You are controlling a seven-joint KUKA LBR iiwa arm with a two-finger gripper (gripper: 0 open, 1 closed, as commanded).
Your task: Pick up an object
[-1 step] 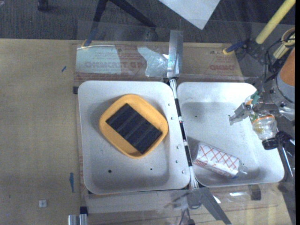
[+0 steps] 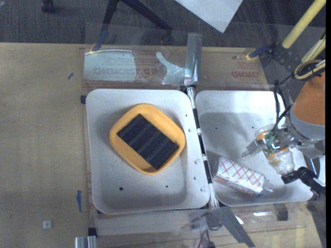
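A yellow rounded block with a black ribbed panel on top (image 2: 147, 138) lies tilted in the middle of the left bin (image 2: 103, 190). A white carton with a red lattice pattern (image 2: 239, 176) lies near the front of the right bin (image 2: 227, 112). My gripper (image 2: 266, 142) hangs low over the right side of the right bin, up and to the right of the carton and apart from it. Something small and clear (image 2: 282, 162) sits just below the gripper; what it is cannot be made out.
The ridge where the two bins meet (image 2: 199, 143) runs between the block and the carton. The arm with its orange band (image 2: 314, 105) covers the right bin's right edge. A clear plastic sheet (image 2: 170, 68) lies behind the bins.
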